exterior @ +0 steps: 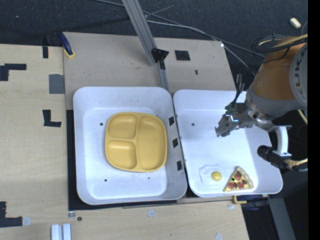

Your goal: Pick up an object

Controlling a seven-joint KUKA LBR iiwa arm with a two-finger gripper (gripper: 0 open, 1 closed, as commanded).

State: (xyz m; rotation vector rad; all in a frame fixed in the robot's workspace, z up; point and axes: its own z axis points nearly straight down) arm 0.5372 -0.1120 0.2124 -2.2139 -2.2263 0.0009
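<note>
A yellow divided plate [135, 141] lies in the left bin [90, 104]. In the right bin [200, 104], near its front edge, lie a toy fried egg [212, 175] and a toy pizza slice [239, 179] side by side. My gripper [224, 128] hangs over the middle of the right bin, above and behind the egg and the pizza slice. Nothing shows between its fingers.
A slanted metal bar [145, 31] runs from the top of the view down to the gap between the bins. Cables [200, 31] lie on the dark floor behind the bench. The arm's orange band [275, 76] sits over the right bin's right side.
</note>
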